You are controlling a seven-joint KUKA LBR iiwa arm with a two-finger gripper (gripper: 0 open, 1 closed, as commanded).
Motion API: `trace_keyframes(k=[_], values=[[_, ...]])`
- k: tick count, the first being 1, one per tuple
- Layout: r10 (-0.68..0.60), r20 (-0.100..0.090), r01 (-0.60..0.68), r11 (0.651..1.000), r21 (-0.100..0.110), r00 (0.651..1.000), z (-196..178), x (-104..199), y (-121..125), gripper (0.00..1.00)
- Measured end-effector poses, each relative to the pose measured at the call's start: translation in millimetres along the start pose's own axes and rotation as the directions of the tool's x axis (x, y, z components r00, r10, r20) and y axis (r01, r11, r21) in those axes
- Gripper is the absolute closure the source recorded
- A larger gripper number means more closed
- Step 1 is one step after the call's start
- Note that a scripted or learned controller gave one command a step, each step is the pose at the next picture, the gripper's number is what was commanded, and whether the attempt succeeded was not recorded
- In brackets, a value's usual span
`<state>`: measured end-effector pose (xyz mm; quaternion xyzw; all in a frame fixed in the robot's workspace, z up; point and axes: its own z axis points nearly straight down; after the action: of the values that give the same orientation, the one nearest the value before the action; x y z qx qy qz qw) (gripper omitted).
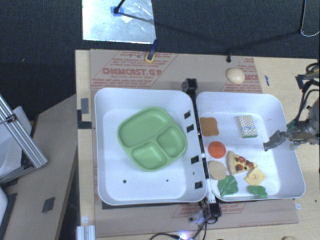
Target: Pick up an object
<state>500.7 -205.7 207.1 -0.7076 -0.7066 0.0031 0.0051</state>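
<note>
Reaching in from the right, the gripper [272, 143] hangs over the right-hand part of the right bin [280, 104], its dark tip pointing left toward the toy food. Nothing lies between its fingers, but whether they are spread or closed cannot be made out at this size.

The candidates for picking all lie to the left of the tip. A patterned packet [247, 126] sits far-left of it, long axis running near to far. A pizza slice [241, 162] and a yellow cheese wedge [255, 176] lie near-left, close to the bin's near wall, with green leaves [228, 185] beside them. A red disc [216, 149], a brown toast slice [209, 126] and a tan round piece [217, 170] line the divider side, well apart from the tip.

The left bin [107, 104] holds a green divided plate [152, 138].

Judged from this, the packet and pizza slice are nearest, so a short leftward shift and a descent would likely come next.
</note>
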Motion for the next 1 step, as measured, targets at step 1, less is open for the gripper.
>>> trace_keyframes(k=[1], values=[[-0.005,0.003,0.005,1.000,-0.013,1.000,-7.2,0.9,2.9,0.00]])
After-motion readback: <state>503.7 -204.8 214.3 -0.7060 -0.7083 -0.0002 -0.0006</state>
